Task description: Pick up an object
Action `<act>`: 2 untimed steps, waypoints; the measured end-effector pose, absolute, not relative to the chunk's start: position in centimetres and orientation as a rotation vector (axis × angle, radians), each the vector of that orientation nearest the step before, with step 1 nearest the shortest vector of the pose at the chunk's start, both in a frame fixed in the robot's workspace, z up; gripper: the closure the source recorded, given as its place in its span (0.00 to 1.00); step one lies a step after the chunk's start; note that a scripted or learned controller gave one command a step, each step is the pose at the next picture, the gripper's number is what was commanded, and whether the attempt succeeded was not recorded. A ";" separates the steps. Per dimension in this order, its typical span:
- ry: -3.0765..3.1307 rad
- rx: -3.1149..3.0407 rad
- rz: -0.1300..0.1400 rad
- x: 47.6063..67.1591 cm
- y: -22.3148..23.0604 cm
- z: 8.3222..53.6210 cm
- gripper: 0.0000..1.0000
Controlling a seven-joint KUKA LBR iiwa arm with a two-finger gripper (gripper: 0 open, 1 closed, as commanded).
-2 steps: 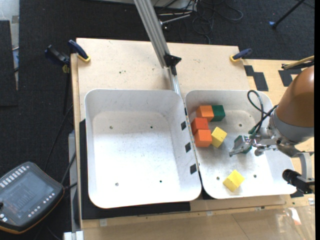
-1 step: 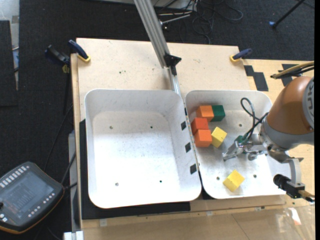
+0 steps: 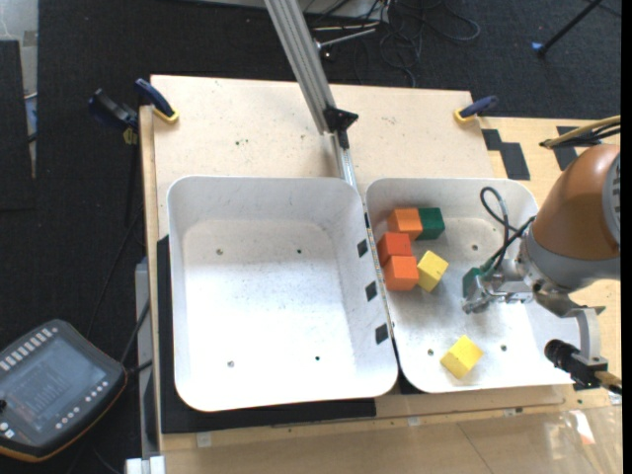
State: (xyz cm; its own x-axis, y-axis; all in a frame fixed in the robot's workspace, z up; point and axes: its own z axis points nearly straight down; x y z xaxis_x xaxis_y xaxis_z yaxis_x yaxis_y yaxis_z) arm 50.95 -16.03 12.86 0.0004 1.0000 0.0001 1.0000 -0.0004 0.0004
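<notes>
No writing, label, brand or number can be read from where I stand. The handheld pendant (image 3: 44, 388) at the lower left has a screen and rows of keys, but they are too blurred to make out. The black squares along the bin wall (image 3: 373, 265) and on the bench (image 3: 509, 151) are plain marks, not characters.

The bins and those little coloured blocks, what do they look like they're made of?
The bins: probably thin moulded plastic, matte white, with rounded corners and a scuffed, speckled floor. The blocks: solid-coloured cubes with crisp edges and a dull finish; painted wood or foam, it's hard to tell.
</notes>
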 end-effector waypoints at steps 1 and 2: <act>2.219 2.216 0.004 50.8 -16.4 17.2 1.00; 2.219 2.213 0.005 51.0 -16.9 23.5 1.00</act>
